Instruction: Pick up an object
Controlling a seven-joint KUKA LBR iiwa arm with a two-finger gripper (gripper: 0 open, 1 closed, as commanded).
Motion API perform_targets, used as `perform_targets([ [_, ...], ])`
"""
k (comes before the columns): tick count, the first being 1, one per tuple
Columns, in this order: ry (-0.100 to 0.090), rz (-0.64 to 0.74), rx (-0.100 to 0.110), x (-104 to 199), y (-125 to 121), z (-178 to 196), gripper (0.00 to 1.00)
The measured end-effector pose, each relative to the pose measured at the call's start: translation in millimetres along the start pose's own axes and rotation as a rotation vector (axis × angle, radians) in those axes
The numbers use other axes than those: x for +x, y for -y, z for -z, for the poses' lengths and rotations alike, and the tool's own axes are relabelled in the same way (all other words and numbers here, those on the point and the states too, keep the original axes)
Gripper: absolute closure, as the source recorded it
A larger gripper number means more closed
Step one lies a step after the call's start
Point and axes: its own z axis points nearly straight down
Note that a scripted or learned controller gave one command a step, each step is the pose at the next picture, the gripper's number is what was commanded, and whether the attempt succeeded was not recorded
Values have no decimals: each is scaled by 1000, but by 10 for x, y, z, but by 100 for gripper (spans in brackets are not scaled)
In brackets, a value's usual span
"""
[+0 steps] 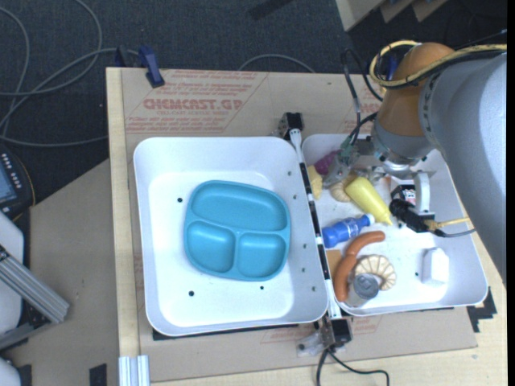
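Observation:
My gripper (376, 172) hangs low over the back of the right bin (459, 284), under the grey wrist with the orange band. Just below it lies a yellow banana-shaped toy (370, 197), slanting toward the front right. Whether the gripper touches the toy is hidden by the wrist. A purple piece (326, 165) sits to the gripper's left, near the bin's back left corner. A small blue bottle (344, 232) and an orange sausage (354, 257) lie in front of the yellow toy.
The left bin (161, 296) holds a blue divided plate (236, 228). In the right bin's front are a tan ridged shell (380, 268), a grey can (364, 288) and a white block (435, 264). A pale yellow piece (315, 186) rests against the divider.

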Motion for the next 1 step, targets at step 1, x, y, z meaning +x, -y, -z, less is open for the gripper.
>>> perform_targets([
  [1,-6,-7,10,-137,410,0,0],
])
